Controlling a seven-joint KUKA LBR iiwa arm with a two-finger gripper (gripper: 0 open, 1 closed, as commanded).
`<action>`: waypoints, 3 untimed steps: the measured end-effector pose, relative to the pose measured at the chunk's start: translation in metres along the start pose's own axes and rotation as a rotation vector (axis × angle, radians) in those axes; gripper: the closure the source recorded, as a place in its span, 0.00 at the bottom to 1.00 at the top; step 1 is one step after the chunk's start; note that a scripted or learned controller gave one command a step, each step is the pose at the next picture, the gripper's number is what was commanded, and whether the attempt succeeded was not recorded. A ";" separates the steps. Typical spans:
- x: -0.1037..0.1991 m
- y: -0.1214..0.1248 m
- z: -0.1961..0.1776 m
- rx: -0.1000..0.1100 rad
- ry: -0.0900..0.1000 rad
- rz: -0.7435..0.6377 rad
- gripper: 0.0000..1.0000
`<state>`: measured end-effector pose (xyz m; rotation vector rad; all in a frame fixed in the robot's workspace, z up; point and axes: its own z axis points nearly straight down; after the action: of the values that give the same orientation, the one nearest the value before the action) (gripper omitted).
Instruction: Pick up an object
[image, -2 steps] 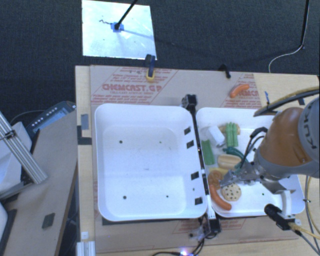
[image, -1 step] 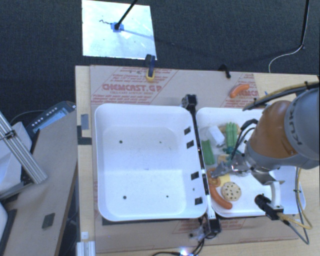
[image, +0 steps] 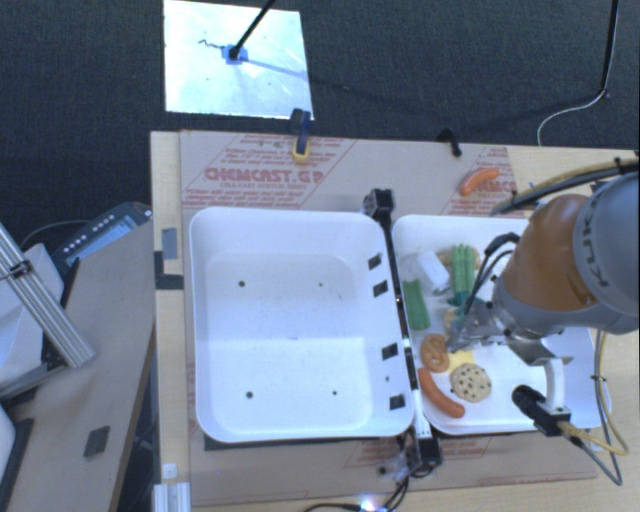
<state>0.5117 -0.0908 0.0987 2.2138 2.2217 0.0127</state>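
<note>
Crowding is the main risk: the grey arm with its orange band (image: 560, 270) hangs low over the shallow white right-hand bin (image: 420, 235), and its gripper (image: 462, 335) sits among several small things packed close together. Whether the pincer is open or closed cannot be told from this slanted view, and nothing can be seen held in it. Judging from the layout, a descent here could land between pieces, nudge one aside, or clip two at once.

Going by size, the empty-looking white left-hand bin (image: 290, 320) lies beside the working bin, well apart from the gripper. Within the right bin, the green ribbed toy vegetable (image: 463, 268) lies toward the far side, next to a flat green strip (image: 415, 305) along the dividing wall and a small white block (image: 432, 270). Nearer the front lie an orange toy sausage (image: 441, 393), a round speckled cookie (image: 470, 382) and a small brown pretzel-like round (image: 434, 352); that last one is just beside the gripper and seems the likeliest target. The dividing wall's black clips (image: 392, 351) stand close by and could catch a sideways move.
</note>
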 end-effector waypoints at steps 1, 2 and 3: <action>0.048 0.029 -0.091 -0.002 -0.001 -0.007 1.00; 0.063 0.059 -0.312 -0.011 -0.002 -0.004 1.00; 0.032 0.126 -0.336 0.000 -0.005 0.004 1.00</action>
<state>0.6342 -0.0592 0.4358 2.2154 2.2145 0.0075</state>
